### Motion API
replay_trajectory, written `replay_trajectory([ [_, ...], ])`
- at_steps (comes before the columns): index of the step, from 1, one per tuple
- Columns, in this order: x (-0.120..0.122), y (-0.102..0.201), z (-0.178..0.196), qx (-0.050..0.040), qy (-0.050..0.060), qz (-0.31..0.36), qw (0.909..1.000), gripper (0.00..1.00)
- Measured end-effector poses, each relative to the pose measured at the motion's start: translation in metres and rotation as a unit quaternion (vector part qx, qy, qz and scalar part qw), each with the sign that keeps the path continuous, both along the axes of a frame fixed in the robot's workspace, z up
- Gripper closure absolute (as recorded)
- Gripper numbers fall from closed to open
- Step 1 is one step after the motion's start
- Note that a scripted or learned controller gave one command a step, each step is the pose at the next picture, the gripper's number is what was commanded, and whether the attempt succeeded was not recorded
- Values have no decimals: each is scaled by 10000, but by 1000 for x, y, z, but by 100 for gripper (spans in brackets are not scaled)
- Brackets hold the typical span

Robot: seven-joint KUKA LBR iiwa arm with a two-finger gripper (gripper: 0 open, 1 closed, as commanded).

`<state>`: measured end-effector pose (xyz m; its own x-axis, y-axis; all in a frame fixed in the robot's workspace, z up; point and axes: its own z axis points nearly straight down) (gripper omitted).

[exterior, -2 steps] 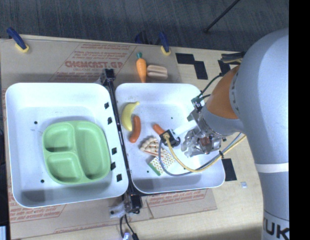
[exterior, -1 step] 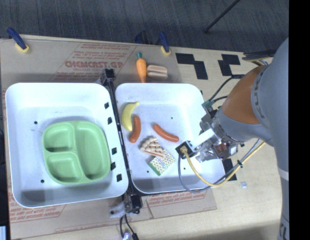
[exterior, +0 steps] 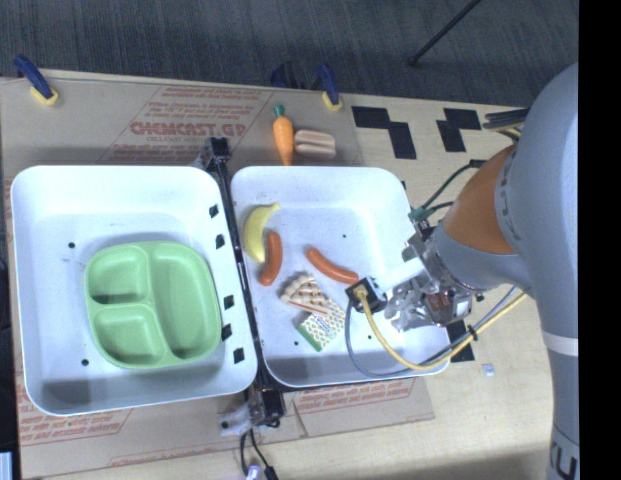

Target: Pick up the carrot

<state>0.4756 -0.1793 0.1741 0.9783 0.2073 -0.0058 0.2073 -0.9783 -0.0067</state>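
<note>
A: Start at the jaws. How do they stand?

B: I cannot tell. The gripper (exterior: 415,306) sits low at the right side of the right bin (exterior: 390,193), a tangle of grey metal with a yellow cable looping under it, and the tips are not clear enough to judge. Nothing can be made out between them.

A: What lies closest to it?

B: Just to its left, a small flat green-edged packet (exterior: 318,329), and above that a waffle-like piece (exterior: 304,292) with a criss-cross pattern. Next comes a smooth orange-red sausage (exterior: 332,265), lying at a slant, well inside the bin. Further left a second sausage (exterior: 271,257) lies beside a curved yellow banana (exterior: 255,230), the two touching or nearly so.

A: And the carrot?

B: The carrot (exterior: 282,136) is outside both bins, on the worktop (exterior: 110,118) just beyond the right bin's far rim. It is orange with a green top, pointing away from the bin. A tan, layered sandwich-like toy (exterior: 315,144) lies just beside it on its right. The gripper is well apart from it.

A: Any writing?

B: Red print on the brown cardboard sheet covering the worktop; the largest line seems to read "CHEMCAST GP". The smaller lines are too fine to read.

A: The other bin?

B: The left bin (exterior: 50,198) is white, shallow, round-cornered, and holds a pale green plate (exterior: 150,303) divided into three compartments. Black clips join the two bins along their shared edge.
</note>
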Motion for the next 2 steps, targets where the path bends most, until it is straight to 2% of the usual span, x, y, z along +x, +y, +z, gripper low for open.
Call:
replay_trajectory([
  [1, 1, -9, 110, -15, -24, 496, 9988, 100],
  [2, 1, -31, 168, -12, -25, 1126, 9936, 100],
])
